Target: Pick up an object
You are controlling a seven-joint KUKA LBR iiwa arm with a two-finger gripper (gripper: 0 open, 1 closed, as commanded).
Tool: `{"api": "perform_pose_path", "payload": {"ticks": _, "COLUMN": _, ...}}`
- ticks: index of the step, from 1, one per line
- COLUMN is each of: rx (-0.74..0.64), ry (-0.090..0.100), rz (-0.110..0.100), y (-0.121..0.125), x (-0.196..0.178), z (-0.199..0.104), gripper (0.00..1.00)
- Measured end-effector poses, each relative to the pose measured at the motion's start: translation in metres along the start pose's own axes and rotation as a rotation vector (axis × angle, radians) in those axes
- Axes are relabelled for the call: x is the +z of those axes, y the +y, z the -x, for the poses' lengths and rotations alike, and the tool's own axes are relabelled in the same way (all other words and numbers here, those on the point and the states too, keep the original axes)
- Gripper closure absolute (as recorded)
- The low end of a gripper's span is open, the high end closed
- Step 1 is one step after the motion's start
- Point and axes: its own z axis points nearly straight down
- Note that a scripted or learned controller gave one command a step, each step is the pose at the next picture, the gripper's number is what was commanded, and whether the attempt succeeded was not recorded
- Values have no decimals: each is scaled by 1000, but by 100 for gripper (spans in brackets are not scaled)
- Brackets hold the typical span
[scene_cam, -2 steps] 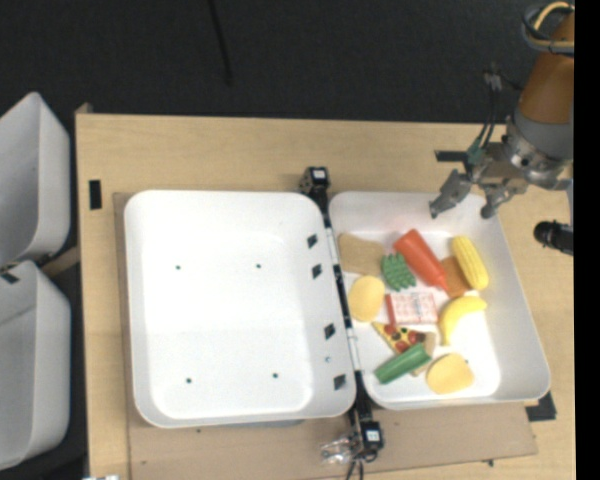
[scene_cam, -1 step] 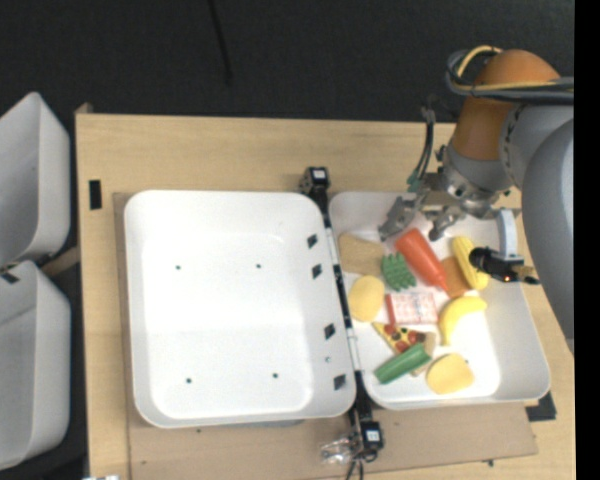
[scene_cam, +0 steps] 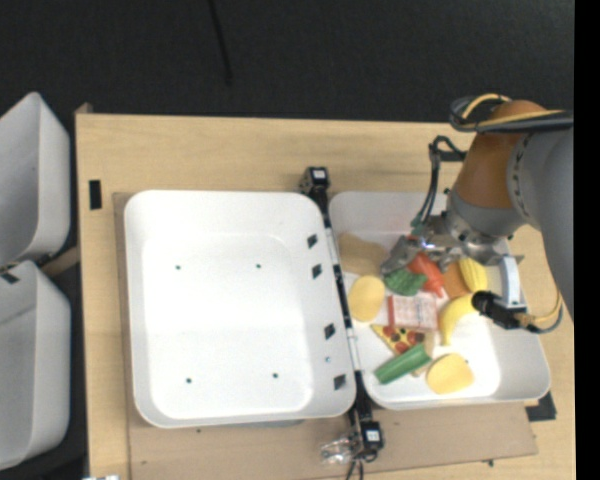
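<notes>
Right bin (scene_cam: pixel 520 373): crowded toy food (scene_cam: pixel 410 313).

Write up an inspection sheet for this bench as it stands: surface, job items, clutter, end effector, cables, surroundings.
Surface: wooden bench bearing two shallow white bins side by side.
Job's things: right bin holds a pile of toy food: yellow lemon-like pieces and, a green pod, an orange carrot-like piece, a red-and-white packet.
Clutter: left bin shows small dark marks on its floor; nothing else seen there.
End effector: the end effector is low over the pile's upper part; grip cannot be judged.
Cables: yellow and black cables loop at the arm's wrist.
Surroundings: white moulded shapes left of the bench, dark floor behind.
</notes>
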Motion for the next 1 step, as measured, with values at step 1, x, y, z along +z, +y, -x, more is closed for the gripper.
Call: {"api": "perform_pose_path", "payload": {"ticks": 1, "rx": 2, "ry": -4, "rz": 9, "y": 2, "x": -12, "z": 2, "gripper": 100}}
